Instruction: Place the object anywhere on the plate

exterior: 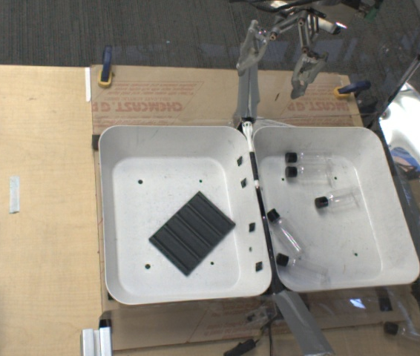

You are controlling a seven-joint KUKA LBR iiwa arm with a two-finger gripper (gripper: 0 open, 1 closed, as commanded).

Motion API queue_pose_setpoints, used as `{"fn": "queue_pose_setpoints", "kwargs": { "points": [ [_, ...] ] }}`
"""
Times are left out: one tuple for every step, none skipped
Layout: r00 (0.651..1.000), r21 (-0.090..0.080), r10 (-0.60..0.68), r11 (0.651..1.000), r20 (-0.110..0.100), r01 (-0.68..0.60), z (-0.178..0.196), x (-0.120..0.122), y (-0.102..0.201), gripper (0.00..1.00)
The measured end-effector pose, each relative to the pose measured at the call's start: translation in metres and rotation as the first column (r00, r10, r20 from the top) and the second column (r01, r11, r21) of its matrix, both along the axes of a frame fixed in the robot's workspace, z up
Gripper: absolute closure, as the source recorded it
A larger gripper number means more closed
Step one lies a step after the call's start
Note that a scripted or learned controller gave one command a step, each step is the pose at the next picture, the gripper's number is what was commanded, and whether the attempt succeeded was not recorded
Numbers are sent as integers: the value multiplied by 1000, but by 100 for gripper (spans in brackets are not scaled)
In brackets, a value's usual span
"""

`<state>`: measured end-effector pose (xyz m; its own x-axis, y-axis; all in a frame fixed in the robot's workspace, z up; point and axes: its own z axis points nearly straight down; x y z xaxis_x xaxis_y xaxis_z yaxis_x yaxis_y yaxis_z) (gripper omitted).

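Cardboard [195,95] underlies two white bins [110,221], perhaps on dark carpet [121,13].

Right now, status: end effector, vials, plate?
End effector high above the bins' far edge, fingers spread, nothing held. Clear vials loose in right bin. Dark ribbed plate in left bin, bare on top.

L bin [113,199]: dark ridged plate [192,232] sits centre-low, room all round it. R bin [388,199]: vials [299,165] clutter its left half; right half open.
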<state>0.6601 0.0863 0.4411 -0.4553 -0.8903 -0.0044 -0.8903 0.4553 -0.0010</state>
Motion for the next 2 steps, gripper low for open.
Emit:
{"fn": "queue_pose_setpoints", "kwargs": {
  "points": [
    [1000,4,-5,1000,4,5,9,1,-1,100],
    [601,-1,-799,601,-1,799,1,0,21,100]
  ]
}}
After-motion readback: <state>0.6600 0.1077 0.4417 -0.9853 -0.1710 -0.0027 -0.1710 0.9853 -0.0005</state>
